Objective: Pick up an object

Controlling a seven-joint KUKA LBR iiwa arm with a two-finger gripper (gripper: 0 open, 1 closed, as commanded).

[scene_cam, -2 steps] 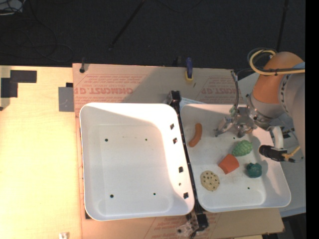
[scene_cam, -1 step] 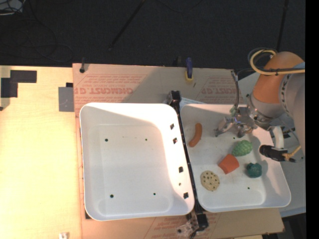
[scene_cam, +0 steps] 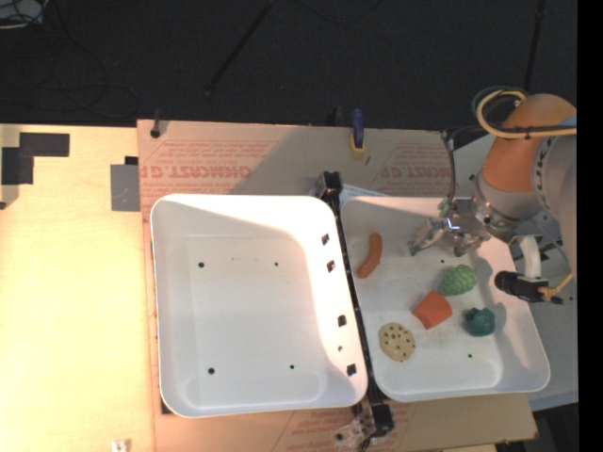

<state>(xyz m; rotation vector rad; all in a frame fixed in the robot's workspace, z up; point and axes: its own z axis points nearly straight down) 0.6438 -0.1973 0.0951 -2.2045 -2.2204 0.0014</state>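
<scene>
1. A black floor (scene_cam: 283, 45) with thin cables fills the upper frame.
2. A pale wooden bench (scene_cam: 66, 299) spans the left.
3. A brown printed cardboard sheet (scene_cam: 236, 163) lies at centre.

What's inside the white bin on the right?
The right bin holds an orange sausage, a green lump, a red block, a teal toy and a spotted cookie. The gripper covers a corner.
</scene>
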